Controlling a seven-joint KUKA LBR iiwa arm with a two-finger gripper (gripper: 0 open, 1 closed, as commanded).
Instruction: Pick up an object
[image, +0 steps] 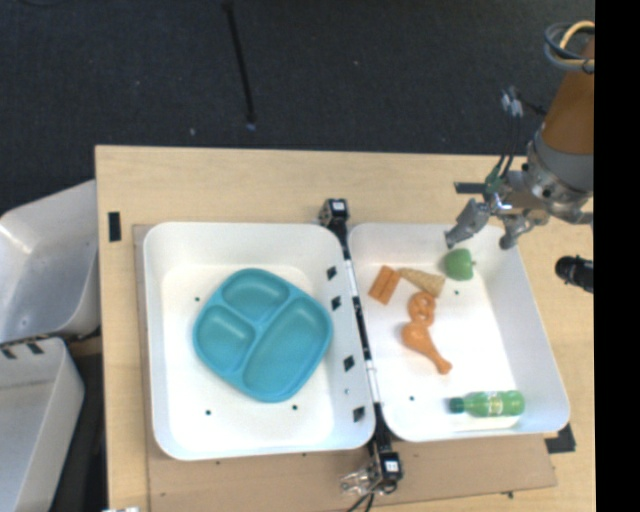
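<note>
Hovering gripper (487, 229) over right bin's (537, 330) far corner, fingers spread, holding nothing.
Green round fruit (459, 264) lies just below the fingertips, near the far wall; orange block (384, 284), tan wedge (421, 281) and orange drumstick-shaped toy (425, 334) cluster mid-bin. Green bottle (488, 403) hugs near rim. Blue divided plate (262, 333) occupies left bin (165, 330). Arm cut off at right.

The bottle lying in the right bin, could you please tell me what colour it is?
Green, label included, as the camera view shows: the bottle lies near the right bin's front edge.
</note>
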